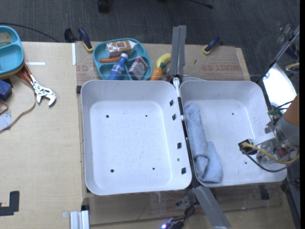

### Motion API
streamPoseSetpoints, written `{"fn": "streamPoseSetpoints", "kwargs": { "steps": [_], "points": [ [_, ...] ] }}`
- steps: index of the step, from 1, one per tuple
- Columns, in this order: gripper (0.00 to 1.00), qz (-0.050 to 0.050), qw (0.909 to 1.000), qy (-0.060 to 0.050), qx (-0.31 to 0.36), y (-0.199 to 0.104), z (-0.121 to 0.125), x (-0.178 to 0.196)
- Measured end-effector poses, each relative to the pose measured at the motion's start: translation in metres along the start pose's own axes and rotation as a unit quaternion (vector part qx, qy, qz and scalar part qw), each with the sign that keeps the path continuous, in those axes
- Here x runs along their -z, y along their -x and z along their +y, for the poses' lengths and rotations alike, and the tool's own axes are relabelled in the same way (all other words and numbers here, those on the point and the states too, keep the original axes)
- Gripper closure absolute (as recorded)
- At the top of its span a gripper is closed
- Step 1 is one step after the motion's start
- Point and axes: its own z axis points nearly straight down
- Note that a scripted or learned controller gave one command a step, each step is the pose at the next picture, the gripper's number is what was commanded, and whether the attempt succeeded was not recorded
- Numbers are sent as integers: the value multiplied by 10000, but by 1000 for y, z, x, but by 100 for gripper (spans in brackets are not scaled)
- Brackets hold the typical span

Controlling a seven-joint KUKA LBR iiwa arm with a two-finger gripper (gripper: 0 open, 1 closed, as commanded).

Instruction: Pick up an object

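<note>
A pale blue towel [200, 144] lies along the right bin's [228, 123] left side; the arm [289, 127] hangs at its right edge, and I cannot tell how the jaws stand.

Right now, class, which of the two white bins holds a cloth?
The right bin, on the arm's side: a grey-blue cloth lies along its left wall. The left bin holds no cloth.

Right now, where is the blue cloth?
In the camera view, the blue cloth lies in the right bin, stretched along its left wall next to the left bin, its bunched end toward the near corner.
</note>
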Motion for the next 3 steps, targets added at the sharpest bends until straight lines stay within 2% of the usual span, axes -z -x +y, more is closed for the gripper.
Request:
{"fn": "streamPoseSetpoints", "kwargs": {
  "steps": [2,3],
  "points": [
    [100,-10,9961,-3,880,5,0,0],
    [100,-13,9953,-2,971,5,0,-1]
  ]
}}
